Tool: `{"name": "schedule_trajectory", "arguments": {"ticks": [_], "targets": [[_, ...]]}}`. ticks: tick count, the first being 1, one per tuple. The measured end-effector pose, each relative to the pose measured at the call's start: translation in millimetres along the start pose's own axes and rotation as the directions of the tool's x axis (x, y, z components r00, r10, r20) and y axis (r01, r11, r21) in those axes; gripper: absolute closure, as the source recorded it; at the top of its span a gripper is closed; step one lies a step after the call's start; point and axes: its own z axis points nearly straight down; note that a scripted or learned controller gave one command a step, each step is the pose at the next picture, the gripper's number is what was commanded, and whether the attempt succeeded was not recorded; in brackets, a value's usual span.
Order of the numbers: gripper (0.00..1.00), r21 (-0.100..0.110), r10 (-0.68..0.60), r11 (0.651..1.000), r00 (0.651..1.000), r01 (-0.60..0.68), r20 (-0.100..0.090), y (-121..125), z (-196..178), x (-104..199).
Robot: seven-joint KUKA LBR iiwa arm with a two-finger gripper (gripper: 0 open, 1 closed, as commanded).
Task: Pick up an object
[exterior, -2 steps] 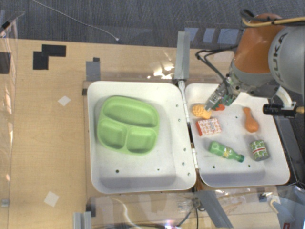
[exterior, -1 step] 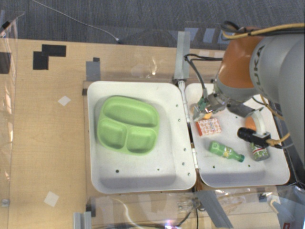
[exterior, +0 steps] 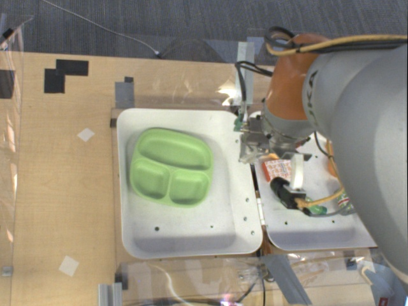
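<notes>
Looks like the approach step to me, nothing picked yet. The arm (exterior: 363,107) hangs low over the seam where the left bin (exterior: 191,241) and right bin (exterior: 319,238) meet. I see nothing held in the jaws, and I honestly can't tell if they're wide or narrow since the wrist blocks the view.

Nearest candidate is a small red-and-white packet (exterior: 276,168) in the right bin, just beside the jaws on the arm's side, maybe partly tucked under the wrist. The other option is the green tray (exterior: 171,166), lying flat in the left bin, well off to the jaws' far side from the arm.

My guess is that the next move needs a small shift toward the packet, then a straight drop onto it. It lies flat and thin, so the jaws would have to get right down to the bin floor to catch an edge. The bin wall at the seam is close, which could get in the way. A few small bits (exterior: 338,203) sit further back past the packet.

The bins sit on a pale wood desk (exterior: 64,190) with black tape patches (exterior: 64,74), and grey floor (exterior: 159,11) lies beyond it.
</notes>
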Motion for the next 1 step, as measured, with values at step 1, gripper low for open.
{"name": "schedule_trajectory", "arguments": {"ticks": [1], "targets": [[1.0, 0.002, 0.424, 0.906, 0.906, -0.424, 0.001, -22.4, 2.0, 33.7]]}}
